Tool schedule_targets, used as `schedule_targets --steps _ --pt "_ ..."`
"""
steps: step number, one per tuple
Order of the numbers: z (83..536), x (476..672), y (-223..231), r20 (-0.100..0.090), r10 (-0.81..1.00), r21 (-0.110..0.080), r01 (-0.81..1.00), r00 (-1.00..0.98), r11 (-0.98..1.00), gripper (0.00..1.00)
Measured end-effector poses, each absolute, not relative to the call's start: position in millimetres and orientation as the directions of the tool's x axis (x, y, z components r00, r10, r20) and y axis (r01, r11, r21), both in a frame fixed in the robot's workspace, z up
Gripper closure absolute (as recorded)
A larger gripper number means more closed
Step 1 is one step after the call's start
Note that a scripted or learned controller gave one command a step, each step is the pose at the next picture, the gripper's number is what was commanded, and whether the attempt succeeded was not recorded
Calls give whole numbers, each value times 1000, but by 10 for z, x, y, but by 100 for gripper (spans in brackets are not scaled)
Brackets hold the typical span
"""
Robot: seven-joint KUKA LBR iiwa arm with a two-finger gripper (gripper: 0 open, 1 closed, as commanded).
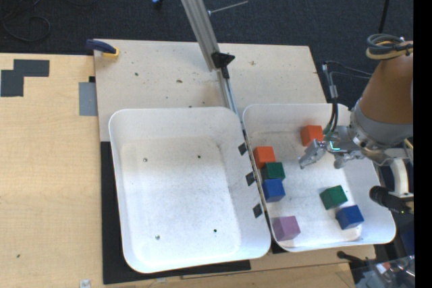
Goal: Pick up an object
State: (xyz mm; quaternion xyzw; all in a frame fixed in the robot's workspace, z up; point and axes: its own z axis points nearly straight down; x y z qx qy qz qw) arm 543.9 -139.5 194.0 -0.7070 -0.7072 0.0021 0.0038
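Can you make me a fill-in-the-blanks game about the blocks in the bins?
1. All the blocks sit in the ____ bin.
2. The block nearest the gripper is ____.
3. The purple block lies nearest the bin's ____ edge.
4. The number of blue blocks is ____.

Missing words: right; orange; front; two

A slanted aluminium bar (pixel 200 17) rises behind the left bin (pixel 125 145).

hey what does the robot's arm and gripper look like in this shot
The arm is a thick rounded body with an orange band above a grey wrist section. A coiled grey cable sits on top of it. The gripper is small, bare grey metal, with a tiny greenish-white light near its base.
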Motion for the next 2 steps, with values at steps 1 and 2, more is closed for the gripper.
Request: schedule_targets --steps 1,2 --pt "1963 5448 -1405 1 1000 -3 1000 2 -2 0" --pt "1527 5441 -1407 2 1000 -8 1000 2 -2 0"
